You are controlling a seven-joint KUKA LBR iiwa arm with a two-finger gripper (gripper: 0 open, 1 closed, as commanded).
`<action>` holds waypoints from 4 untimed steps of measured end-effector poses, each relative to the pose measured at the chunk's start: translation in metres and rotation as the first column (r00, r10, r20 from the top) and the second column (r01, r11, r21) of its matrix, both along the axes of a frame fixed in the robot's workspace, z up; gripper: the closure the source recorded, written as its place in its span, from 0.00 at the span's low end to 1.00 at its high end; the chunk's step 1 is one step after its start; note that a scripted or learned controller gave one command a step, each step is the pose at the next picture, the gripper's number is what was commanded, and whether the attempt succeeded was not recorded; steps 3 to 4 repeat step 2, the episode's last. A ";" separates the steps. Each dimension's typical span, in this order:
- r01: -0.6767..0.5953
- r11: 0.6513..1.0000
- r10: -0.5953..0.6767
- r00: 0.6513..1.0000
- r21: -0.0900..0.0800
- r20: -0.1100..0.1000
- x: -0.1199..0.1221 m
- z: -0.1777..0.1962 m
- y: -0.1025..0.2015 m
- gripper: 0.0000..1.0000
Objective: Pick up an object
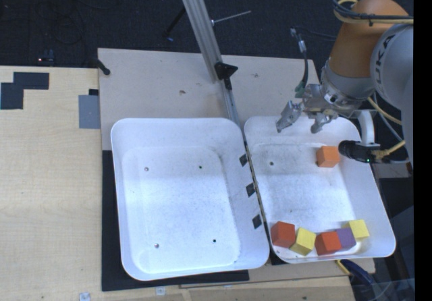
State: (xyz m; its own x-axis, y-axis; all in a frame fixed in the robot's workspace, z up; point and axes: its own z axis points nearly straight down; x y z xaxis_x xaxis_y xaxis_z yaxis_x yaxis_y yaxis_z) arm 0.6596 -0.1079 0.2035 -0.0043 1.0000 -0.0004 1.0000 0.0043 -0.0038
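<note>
My gripper (pixel 302 120) hangs above the far edge of the right bin (pixel 297 188), its two fingers spread apart and open with nothing between them. An orange cube (pixel 327 156) lies in the right bin near its far right side, a little below and to the right of the fingers. Along the bin's near edge sits a row of blocks: a red one (pixel 283 233), a yellow one (pixel 304 241), another red one (pixel 328 242), a purple one (pixel 345 237) and a small yellow one (pixel 358 229).
The left bin (pixel 177 195) lies beside the right one, joined by black clips (pixel 250 189). A slanted aluminium bar (pixel 204 36) rises from behind the bins. The arm's orange band and grey body (pixel 368 43) fill the upper right.
</note>
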 end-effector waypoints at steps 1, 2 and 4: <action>0.010 1.000 -0.010 1.000 -0.003 0.001 0.007 -0.017 -0.094 0.00; 0.003 1.000 -0.003 1.000 0.000 0.006 -0.003 -0.092 -0.099 0.00; 0.003 1.000 -0.003 1.000 0.000 0.006 -0.003 -0.092 -0.099 0.00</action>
